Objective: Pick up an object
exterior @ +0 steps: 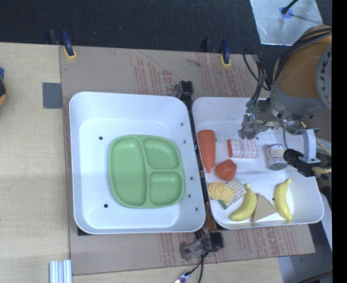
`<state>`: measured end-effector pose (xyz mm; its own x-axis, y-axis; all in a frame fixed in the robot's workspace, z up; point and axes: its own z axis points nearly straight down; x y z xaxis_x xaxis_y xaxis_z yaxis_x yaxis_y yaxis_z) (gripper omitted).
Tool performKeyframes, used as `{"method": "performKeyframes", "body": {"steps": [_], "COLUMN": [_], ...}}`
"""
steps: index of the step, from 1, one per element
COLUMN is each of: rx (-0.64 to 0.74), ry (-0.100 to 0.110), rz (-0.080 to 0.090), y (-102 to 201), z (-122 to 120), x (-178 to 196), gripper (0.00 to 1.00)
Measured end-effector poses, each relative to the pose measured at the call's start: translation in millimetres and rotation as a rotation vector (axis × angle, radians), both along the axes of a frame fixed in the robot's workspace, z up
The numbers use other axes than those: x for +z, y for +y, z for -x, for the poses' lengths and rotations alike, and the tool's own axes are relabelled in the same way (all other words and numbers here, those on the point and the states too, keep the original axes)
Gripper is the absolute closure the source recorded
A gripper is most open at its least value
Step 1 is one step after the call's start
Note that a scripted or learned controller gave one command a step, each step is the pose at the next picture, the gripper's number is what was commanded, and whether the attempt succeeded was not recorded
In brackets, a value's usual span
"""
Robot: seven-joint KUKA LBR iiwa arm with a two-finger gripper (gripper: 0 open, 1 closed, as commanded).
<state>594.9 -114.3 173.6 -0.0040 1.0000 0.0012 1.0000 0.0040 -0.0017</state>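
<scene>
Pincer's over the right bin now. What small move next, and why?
Probably lower straight down: the pincer hovers just above the red-and-white packet in the right bin, holding nothing visible. The packet lies flat with a gap to the carrot and can, so it seems the nearest target.

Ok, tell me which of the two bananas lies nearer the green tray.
The left banana, next to the corn. The other banana lies further right in the right bin.

I've got the divided plate [146, 171] in the left bin [85, 108], and in the right bin [212, 106] the carrot [207, 148], box [243, 148], can [275, 156], with two bananas [245, 205] nearest the front edge.
</scene>
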Motion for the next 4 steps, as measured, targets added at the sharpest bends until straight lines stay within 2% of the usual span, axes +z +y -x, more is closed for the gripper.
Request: {"method": "performKeyframes", "body": {"steps": [1,3,4], "rx": [0.001,0.007,0.000], "ry": [0.003,0.006,-0.001], "rz": [0.002,0.004,0.001], "y": [-6,-8,11], "z": [60,59,-50], "x": [-44,-23,7], "gripper": [1.00,1.00,1.00]}}
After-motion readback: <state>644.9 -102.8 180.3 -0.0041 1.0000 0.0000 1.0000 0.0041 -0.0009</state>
